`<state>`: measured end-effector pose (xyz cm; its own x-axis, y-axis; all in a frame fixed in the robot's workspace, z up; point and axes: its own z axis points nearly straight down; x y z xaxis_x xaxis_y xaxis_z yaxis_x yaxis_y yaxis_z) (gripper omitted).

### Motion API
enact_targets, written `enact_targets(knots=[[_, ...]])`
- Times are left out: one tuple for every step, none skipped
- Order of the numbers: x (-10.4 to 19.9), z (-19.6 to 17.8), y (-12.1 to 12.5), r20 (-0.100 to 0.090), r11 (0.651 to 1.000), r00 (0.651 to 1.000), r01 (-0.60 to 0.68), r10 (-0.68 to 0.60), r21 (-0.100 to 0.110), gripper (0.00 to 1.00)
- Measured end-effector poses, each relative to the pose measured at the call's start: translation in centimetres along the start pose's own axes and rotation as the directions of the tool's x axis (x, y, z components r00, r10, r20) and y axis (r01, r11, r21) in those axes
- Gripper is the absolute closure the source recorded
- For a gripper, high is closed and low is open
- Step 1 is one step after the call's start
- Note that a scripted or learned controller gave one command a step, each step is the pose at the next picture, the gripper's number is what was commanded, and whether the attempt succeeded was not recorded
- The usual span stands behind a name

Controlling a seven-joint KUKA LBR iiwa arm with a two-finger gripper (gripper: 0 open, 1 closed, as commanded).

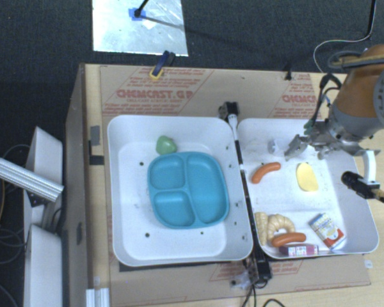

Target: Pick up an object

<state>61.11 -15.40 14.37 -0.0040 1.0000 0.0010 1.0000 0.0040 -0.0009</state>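
Red lettering reading "CHEMCAST" is printed repeatedly on the brown sheet covering the worktop [173,88]; the rest of that print is too faint to be read. Writing on the small carton [327,229] and on the flat packet [301,251] cannot be made out.

In the right bin [358,238] several candidate objects are seen: an orange-red sausage [265,171] lying slanted near the bin's left wall, a pale yellow lemon-like piece [307,177] just beside it, a tan pastry [275,222] touched at its lower side by a second sausage [288,238]. In the left bin [125,171] a blue divided tray [187,190] is laid, with a green rounded item [166,145] touching its upper edge.

The claw [301,144] is held over the right bin's upper part, above the sausage and lemon piece. Whether it is released or clenched cannot be told, since it is small and blurred. Nothing is seen within it. The arm [361,101] is cut off at the right.
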Motion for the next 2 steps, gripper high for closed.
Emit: enact_targets(knots=[[6.0,4.6,0.5,0.000,1.000,1.000,0.000,0.000,-0.001,0.00],[6.6,5.9,-0.8,0.001,1.000,1.000,-0.003,0.003,-0.002,0.00]])
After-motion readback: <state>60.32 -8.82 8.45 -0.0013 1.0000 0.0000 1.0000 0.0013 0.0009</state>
